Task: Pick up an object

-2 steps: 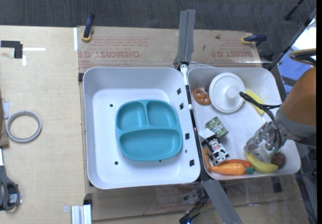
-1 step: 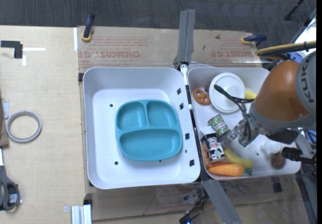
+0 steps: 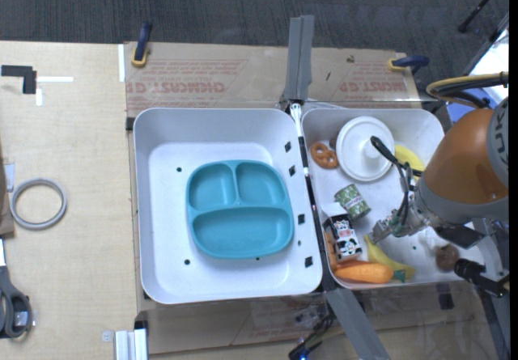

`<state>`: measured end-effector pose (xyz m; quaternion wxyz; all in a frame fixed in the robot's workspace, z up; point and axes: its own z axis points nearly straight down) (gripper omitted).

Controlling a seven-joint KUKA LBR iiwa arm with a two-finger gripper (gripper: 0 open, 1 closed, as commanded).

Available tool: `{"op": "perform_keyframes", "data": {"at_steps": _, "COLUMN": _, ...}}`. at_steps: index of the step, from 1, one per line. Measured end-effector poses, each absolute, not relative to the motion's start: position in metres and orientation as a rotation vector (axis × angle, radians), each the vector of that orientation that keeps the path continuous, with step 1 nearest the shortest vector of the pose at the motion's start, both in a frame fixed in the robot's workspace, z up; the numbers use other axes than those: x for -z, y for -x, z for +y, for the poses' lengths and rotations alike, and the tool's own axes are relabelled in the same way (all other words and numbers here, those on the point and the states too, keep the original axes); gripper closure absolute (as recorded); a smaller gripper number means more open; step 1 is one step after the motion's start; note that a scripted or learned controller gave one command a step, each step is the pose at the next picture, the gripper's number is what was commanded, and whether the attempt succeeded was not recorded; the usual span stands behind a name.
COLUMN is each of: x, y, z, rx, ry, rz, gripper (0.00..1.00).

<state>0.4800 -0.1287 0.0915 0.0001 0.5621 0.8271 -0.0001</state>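
Arm down in the right bin, nothing lifted yet.

The gripper (image 3: pixel 390 226) hung low among the clutter in the right bin (image 3: pixel 429 120), presumably hunting a pick; whether it was clenched or released I couldn't tell, the view being too blurred there. Nearest it: one green can (image 3: pixel 352 202), one small carton (image 3: pixel 346 239), one carrot (image 3: pixel 363 273), one banana (image 3: pixel 386 258). Farther from it sat one white plate (image 3: pixel 360 148) and one pretzel (image 3: pixel 324 154).

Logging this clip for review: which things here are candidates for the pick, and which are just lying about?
Job: gripper; pretzel, white plate, green can, cow-print carton, carrot, banana, all in the right bin.

Lying about: teal divided tray, tape roll, clamps.
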Motion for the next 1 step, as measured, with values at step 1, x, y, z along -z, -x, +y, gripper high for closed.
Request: {"op": "perform_keyframes", "data": {"at_steps": 1, "x": -0.0910, "y": -0.5172, "z": -0.1412, "rx": 0.004, "ry": -2.331, "rz": 2.108, "gripper": 1.00}}
